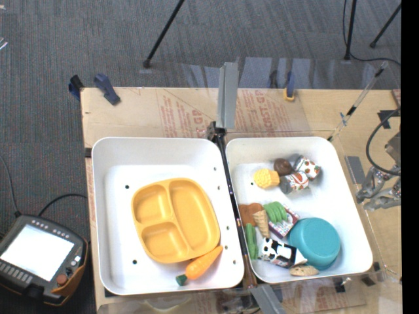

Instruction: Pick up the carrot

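In the left white bin [105, 175], a glossy yellow three-compartment plate [175, 220] lies; just beside its lower right rim the smooth tapered carrot [203, 264] lies diagonally, green stub toward the bin's near wall, tip up-right. The right bin [347, 175] holds a teal bowl [317, 242] and a knobbly corn cob [266, 178].

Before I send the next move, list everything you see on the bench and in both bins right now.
carrot: one, orange with green top, left bin, against the tray's lower right edge
divided tray: one, yellow, left bin
bowl: one, teal, right bin, lower right
toy corn: one, yellow, right bin, upper area
small toy food pieces: several, mixed colours, right bin
bins: two, white, side by side
pendant: one, orange-edged, floor at left
hand: metal, beside the right bin's right wall
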`<state>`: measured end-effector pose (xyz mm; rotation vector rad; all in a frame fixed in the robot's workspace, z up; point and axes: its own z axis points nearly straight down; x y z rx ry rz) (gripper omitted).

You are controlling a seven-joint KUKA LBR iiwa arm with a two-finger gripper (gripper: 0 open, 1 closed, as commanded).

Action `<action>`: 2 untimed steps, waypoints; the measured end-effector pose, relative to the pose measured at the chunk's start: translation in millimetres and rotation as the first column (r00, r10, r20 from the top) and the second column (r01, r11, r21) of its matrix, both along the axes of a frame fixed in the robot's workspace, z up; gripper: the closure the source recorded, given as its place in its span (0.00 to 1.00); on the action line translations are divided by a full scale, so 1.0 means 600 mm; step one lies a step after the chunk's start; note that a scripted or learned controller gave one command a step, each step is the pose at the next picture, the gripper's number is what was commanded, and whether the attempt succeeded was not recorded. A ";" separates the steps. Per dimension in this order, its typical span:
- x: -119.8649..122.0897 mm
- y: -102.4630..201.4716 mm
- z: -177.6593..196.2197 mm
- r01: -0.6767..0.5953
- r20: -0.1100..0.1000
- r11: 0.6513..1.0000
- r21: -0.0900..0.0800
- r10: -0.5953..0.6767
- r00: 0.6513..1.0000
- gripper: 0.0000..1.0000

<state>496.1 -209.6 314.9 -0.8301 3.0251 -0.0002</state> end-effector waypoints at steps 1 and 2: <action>-0.004 0.046 -0.278 0.112 -0.020 0.994 0.006 -0.112 0.994 1.00; 0.017 -0.002 -0.149 0.293 0.001 0.956 0.000 -0.293 0.956 1.00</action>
